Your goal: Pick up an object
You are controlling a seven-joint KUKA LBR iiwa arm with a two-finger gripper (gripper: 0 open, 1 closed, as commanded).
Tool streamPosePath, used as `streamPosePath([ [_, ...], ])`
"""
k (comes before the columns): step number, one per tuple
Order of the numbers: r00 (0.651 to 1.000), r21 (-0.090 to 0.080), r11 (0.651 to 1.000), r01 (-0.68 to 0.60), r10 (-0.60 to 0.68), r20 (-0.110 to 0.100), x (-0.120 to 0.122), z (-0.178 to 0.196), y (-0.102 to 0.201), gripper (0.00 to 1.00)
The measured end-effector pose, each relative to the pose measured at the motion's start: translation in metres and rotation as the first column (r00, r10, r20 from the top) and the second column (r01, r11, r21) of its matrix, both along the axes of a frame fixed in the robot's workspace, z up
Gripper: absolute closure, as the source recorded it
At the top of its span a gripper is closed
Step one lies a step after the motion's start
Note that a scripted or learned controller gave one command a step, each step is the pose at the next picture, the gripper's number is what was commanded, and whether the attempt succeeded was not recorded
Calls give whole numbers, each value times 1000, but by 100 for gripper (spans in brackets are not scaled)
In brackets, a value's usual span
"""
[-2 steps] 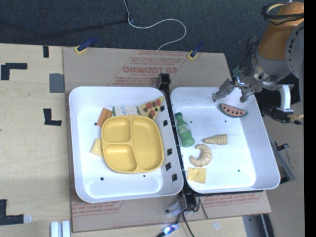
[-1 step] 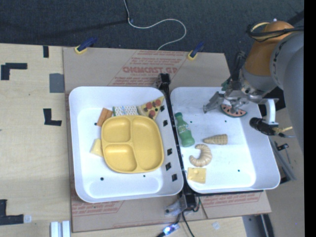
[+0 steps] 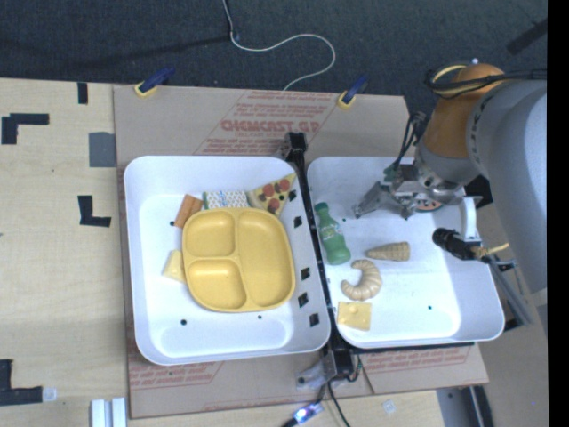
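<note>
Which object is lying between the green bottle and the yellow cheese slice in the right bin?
In the camera view, the croissant lies between the green bottle and the cheese slice, on the floor of the right bin.

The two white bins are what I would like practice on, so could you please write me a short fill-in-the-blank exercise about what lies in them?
1. The yellow divided plate lies in the ____ bin.
2. The green bottle lies in the right bin, against its ____ wall.
3. The croissant lies just above the ____ cheese slice.
4. The end effector hovers over the ____ bin.

Missing words: left; left; yellow; right
</note>
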State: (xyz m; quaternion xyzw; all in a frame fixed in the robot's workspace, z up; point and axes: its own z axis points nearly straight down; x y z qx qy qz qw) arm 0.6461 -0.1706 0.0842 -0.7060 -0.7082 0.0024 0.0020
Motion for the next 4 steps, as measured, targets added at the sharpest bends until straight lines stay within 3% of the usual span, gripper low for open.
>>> streamPosePath([
  [1,1000,-1,1000,-2,2,4,2,14,1,100],
  [3,1000,1,1000,0,0,11,8,115,20,100],
  [4,1000,1,1000,1,-1,7,9,141,21,100],
])
